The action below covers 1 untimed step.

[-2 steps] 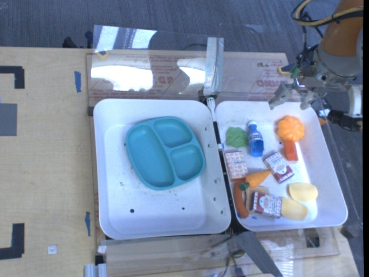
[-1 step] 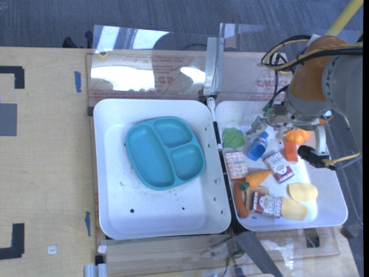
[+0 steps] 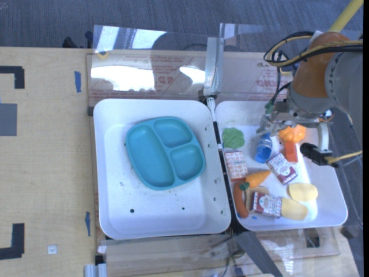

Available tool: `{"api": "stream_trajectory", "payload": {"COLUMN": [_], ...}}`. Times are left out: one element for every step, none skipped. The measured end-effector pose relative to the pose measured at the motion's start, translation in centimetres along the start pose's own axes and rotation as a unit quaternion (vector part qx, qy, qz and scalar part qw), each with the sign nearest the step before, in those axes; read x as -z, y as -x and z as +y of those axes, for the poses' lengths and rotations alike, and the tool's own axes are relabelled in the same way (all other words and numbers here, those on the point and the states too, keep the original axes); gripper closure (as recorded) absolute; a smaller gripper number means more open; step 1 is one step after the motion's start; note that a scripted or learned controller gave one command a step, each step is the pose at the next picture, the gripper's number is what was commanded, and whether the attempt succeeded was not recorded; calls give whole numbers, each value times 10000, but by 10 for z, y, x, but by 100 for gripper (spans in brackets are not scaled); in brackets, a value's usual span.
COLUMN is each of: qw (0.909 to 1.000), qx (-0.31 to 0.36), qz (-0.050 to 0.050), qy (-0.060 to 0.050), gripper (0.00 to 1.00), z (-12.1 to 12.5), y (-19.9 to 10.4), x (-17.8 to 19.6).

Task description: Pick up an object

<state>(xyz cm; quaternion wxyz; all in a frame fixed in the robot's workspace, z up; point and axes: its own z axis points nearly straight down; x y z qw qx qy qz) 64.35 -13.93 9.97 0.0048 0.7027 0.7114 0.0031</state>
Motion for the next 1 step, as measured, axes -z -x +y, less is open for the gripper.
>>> {"api": "stream_trajectory", "payload": {"qw": [9977], "qx": [-675], "qz": [29], "qy": [0], "gripper": [100], "z": [29], "y": [-99], "x": [91]}}
